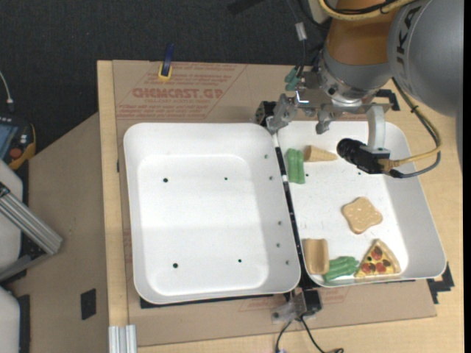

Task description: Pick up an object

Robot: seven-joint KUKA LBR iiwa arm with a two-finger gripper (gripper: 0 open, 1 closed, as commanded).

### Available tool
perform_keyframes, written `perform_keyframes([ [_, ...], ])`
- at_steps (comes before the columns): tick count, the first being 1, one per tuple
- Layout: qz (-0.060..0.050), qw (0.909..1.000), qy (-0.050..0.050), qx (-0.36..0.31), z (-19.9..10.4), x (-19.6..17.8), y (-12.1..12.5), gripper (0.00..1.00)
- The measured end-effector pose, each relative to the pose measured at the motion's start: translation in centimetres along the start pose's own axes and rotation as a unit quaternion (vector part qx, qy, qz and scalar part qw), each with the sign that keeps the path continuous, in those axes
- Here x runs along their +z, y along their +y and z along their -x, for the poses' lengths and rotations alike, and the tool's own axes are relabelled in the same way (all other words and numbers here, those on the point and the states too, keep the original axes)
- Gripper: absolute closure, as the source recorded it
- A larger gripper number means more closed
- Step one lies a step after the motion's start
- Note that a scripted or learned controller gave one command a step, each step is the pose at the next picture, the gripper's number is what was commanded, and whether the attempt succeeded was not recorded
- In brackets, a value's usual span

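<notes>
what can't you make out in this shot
- Gripper: fingers small and blurred in the camera view, so open or shut is unclear.
- Far rim of the right white bin: hidden by the grey arm.
- Green curved toy: too small to identify.
</notes>
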State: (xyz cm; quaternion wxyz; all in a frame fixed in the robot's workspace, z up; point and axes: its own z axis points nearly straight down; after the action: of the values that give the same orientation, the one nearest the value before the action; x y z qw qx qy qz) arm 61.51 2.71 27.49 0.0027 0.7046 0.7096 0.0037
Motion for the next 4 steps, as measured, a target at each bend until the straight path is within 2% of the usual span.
perform_keyframes([
  [1, -0.01, 1.0, 0.0, 0.0, -7.5, 16.1, 0.0, 0.0],
  [2, -0.005, 1.0, 0.0, 0.004, -7.1, 14.2, 0.3, 1.0],
  [3, -0.006, 1.0, -0.001, 0.001, -14.6, 19.2, -2.6, 1.0],
  [4, -0.006, 1.0, -0.001, 0.006, -7.6, 18.9, -4.1, 1.0],
])
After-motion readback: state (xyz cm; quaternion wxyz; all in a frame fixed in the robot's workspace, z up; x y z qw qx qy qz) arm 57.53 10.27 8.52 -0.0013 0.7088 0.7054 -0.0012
